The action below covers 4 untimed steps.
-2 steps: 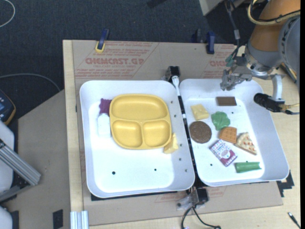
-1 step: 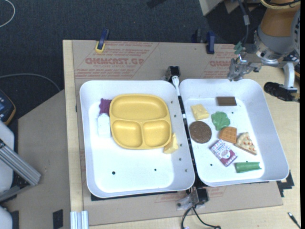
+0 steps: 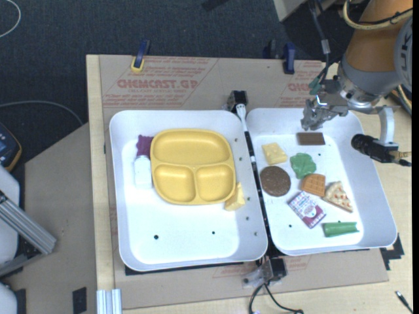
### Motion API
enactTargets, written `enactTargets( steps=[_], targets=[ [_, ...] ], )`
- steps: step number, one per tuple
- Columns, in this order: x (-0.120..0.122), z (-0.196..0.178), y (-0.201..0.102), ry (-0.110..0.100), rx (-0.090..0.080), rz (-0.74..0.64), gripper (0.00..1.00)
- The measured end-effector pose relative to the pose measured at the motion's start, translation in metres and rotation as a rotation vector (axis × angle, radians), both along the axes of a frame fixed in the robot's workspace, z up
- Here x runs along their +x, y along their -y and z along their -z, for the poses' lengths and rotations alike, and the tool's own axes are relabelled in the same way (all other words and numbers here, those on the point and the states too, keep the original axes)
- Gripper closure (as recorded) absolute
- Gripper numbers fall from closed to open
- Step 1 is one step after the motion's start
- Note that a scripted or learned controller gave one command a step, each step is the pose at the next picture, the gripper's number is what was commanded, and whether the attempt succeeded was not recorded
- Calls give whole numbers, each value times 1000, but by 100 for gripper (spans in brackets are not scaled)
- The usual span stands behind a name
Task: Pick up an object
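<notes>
The bench (image 3: pixel 196 70) is covered by a protective board on which two shallow white bins are set side by side. The left bin (image 3: pixel 190 241) is taken up mostly by a yellow divided tray (image 3: pixel 193 165), which lies flat near the middle; a white bottle (image 3: pixel 142 172) with a purple cap is tucked against the tray's left edge, and a pale yellow scrap (image 3: pixel 234 200) is wedged at its lower right corner. The right bin (image 3: pixel 366 188) serves as the supply of small things to be picked, so its contents are spread loosely and mostly apart: a brown round cookie (image 3: pixel 275 181), a pale cheese wedge (image 3: pixel 274 153), a green leafy piece (image 3: pixel 302 163), an orange waffle square (image 3: pixel 313 184), a pizza slice (image 3: pixel 339 197), a purple packet (image 3: pixel 306 209) and a green pepper (image 3: pixel 340 228).

The gripper (image 3: pixel 317 118) is held low over the far part of the right bin, just above a small brown bar (image 3: pixel 310 138), which is judged the likeliest target. Nothing is seen between the fingers. Whether they are apart or together cannot be told from this slant, and contact with the bar cannot be confirmed.
</notes>
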<state>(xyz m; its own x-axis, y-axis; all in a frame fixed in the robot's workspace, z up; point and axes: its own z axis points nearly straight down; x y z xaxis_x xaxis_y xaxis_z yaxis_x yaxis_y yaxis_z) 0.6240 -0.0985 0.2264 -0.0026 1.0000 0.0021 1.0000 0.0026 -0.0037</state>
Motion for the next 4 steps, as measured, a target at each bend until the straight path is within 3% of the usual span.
enactTargets(
  steps=[1,2,4],
  targets=[
    [-35,10,-36,-2,0,0,100],
    [-80,-3,-60,-1,0,1,100],
    [-96,3,-84,0,-1,2,100]
  ],
)
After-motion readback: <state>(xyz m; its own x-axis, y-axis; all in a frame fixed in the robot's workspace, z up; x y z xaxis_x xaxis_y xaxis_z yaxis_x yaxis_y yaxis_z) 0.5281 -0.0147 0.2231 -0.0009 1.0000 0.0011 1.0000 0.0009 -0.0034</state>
